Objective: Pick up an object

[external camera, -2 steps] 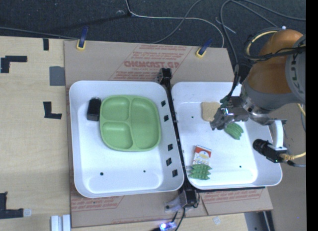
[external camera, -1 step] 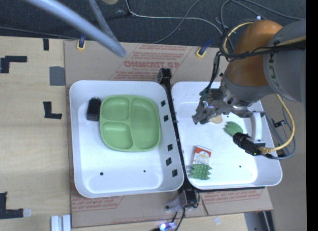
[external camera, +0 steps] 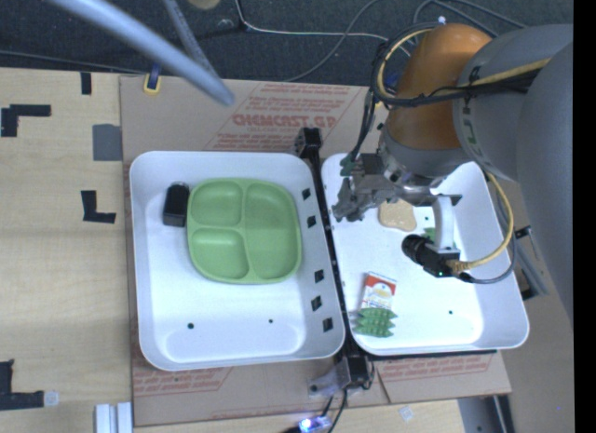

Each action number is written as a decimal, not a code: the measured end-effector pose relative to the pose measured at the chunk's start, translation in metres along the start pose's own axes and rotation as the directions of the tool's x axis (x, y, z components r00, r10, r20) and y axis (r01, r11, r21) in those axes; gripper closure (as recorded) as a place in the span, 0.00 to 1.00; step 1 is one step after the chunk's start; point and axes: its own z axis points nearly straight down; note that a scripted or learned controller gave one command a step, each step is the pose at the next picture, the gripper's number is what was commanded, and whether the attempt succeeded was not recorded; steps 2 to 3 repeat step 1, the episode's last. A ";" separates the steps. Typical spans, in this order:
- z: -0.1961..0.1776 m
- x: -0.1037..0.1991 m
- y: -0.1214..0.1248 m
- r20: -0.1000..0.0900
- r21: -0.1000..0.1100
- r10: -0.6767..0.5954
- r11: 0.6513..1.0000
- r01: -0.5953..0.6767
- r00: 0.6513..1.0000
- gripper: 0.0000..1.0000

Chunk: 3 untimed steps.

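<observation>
Right bin (external camera: 484, 324), near edge: small packet (external camera: 377, 290) with red-and-white top, and touching its near end a green leafy piece (external camera: 375, 320); together their long axis runs roughly 12 to 6 o'clock; nothing rests on them

Right bin, middle: gripper (external camera: 358, 200) hanging low over the bin's left side, close to the divider; whether the fingers are spread or closed cannot be told, and nothing can be seen held between them

Key relation: packet lies at about 5 o'clock from the gripper, near but apart; judged the likeliest pick

Right bin, far part: tan flat piece (external camera: 399, 216) just beside the gripper at 3 o'clock, partly covered by the wrist

Left bin (external camera: 223, 343): green divided plate (external camera: 245, 230); black block (external camera: 175, 205) touching its 9 o'clock rim; both well apart from the gripper
</observation>
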 end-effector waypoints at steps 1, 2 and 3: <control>-0.004 0.060 0.015 -0.001 -0.001 -0.002 1.000 0.002 1.000 1.00; -0.004 0.060 0.015 -0.001 -0.001 -0.002 1.000 0.002 1.000 1.00; -0.004 0.060 0.015 -0.001 -0.001 -0.002 1.000 0.002 1.000 1.00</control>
